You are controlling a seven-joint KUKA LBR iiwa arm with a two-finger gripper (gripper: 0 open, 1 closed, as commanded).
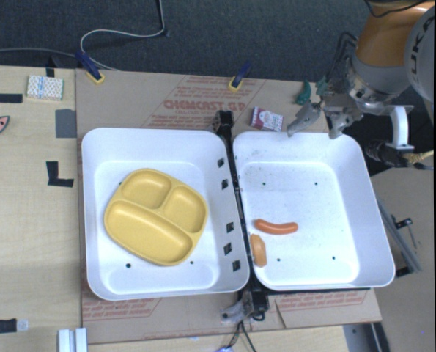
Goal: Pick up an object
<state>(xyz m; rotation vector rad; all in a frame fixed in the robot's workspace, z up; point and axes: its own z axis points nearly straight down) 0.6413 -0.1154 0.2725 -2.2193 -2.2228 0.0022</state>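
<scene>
Claw (314,123) hangs over the far edge of the right bin (364,218), near its far right corner, its two thin metal fingers (298,120) spread apart with nothing between them. Above it sits the grey wrist and the glossy orange band of the arm (390,35), at the far right of the scene.

Right bin: shallow, white, smooth plastic, rounded corners, floor dusted with dark specks. On its floor, near the left wall, lies a hot dog sausage (275,227), a slim orange-red cylinder, slightly curved, lying left to right. Just nearer, apart from it and against the left wall, is a small orange rounded lump (258,250); I cannot tell what it is.

Left bin (100,167): same white plastic. It holds a yellow divided tray (155,216), matte, rounded, with one long compartment and two smaller ones, lying flat and turned at a slant.

Both bins sit side by side on a brown cardboard sheet (130,101) printed with red lettering, which lies on the pale wood desk (20,218). Black clips (231,227) run along the seam between the bins. A small red and white packet (265,119) lies on the cardboard just beyond the right bin, left of the claw. Two blue and yellow clamps (90,66) grip the far edge of the cardboard. Strips of black tape (56,174) mark the desk at left. A grey cable (130,31) loops over the dark carpet (239,13) beyond.
</scene>
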